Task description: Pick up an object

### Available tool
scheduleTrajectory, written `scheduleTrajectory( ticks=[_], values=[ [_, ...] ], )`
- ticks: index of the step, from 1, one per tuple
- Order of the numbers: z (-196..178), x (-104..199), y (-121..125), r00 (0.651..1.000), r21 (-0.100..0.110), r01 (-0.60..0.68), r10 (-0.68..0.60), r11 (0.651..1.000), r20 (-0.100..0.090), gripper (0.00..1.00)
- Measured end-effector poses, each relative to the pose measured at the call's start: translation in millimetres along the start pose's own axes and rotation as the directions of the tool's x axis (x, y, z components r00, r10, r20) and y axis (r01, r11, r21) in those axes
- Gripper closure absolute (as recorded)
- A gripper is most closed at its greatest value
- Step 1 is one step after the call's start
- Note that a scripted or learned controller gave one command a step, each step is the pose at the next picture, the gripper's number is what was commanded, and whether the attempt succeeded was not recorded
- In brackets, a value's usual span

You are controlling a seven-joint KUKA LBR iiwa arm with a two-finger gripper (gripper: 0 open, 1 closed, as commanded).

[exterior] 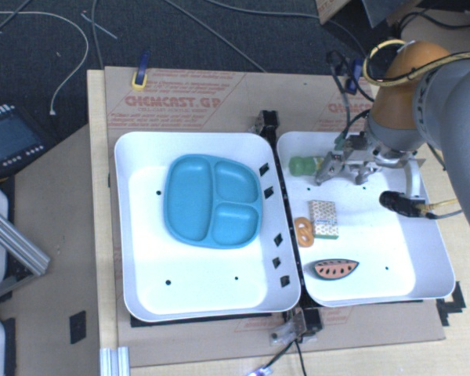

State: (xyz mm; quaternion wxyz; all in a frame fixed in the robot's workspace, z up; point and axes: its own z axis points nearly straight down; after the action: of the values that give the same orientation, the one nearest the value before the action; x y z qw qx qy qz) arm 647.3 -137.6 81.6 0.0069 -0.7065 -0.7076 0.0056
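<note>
Seemingly poised to grab, the gripper (338,168) hangs low in the right bin (423,265), just beside the green object (302,165); whether its tool is spread cannot be told; nothing visibly held

Overhead slanted view of a counter (180,92) bearing two shallow white bins side by side. The tool (341,167), on a grey arm with an orange band (403,84), sits low in the right bin (411,257). Just beside the tool, toward the left bin (141,272), lies a green object (301,165). Nearer the camera than the tool lie a patterned block (323,218), an orange pretzel-shaped piece (303,231) touching it, and a watermelon slice (334,269). Well apart from the tool, the left bin holds a blue divided plate (211,200).
</note>
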Motion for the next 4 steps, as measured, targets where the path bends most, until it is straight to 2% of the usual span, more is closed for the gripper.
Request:
scheduleTrajectory(
  ticks=[1,2,4],
  values=[
    [-13,1,2,1.000,-0.009,-0.001,0.001,1.000,0.000,1.00],
    [-68,-8,7,1.000,-0.023,-0.001,0.001,1.000,0.003,1.00],
    [-166,-14,13,1.000,-0.025,0.000,0.000,1.000,0.003,1.00]
  ],
)
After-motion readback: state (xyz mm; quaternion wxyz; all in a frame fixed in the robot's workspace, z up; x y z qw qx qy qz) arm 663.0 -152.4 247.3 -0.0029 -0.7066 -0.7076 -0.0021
